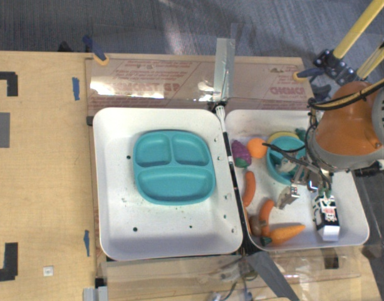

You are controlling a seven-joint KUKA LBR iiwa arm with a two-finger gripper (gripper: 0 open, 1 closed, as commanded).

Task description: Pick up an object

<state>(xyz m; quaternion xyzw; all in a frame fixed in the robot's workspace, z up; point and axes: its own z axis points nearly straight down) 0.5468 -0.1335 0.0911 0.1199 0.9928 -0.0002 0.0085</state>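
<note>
Orange-banded grey arm reaches in from the right over the right white bin, its two-finger gripper hanging with fingers apart and nothing between them, just beside a teal bowl. Below lie orange toy carrots near the bin's front wall. A teal divided plate sits in the left white bin.

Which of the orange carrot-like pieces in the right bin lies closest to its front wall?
The orange carrot lying crosswise near the front wall; the other two sit farther back, along the divider.
</note>
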